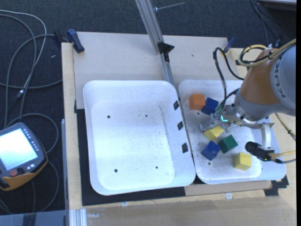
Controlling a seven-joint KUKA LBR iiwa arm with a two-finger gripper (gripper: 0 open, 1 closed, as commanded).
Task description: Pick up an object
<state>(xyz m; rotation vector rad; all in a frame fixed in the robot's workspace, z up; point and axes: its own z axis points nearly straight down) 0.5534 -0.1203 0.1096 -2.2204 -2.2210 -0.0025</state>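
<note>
Our gripper (212,122) hangs low at the frame's right, finger spread impossible to tell; we should centre over the yellow block (214,133) before closing

1. Both bins, left (127,135) and right (225,171), are white with dark speckles.
2. The blocks in the right bin: one orange (197,100), two blue (210,105) (210,150), two yellow (214,133) (242,160), one green (228,143).
3. The arm (268,86) is grey with an orange band.
4. The bench (117,55) is pale beige.
</note>
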